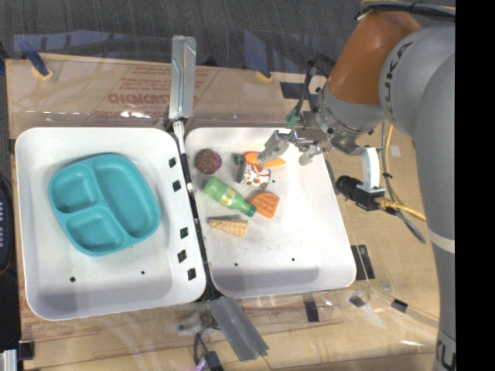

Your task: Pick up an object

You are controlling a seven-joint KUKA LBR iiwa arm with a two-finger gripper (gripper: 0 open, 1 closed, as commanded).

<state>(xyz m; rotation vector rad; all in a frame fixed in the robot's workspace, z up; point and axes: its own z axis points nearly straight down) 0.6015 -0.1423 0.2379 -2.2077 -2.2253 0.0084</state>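
Camera view: gripper (288, 147) spread open over right bin (325, 238) (just above orange toy (252, 159)), holding nothing.

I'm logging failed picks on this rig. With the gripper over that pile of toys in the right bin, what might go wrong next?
1. The toys are crowded: the gripper sits by the carrot and the small can, so it may nudge or catch both.
2. The green bottle lies tilted against the orange waffle; a bump could roll it away.
3. The gripper is near the right bin's far wall, so it may scrape it.
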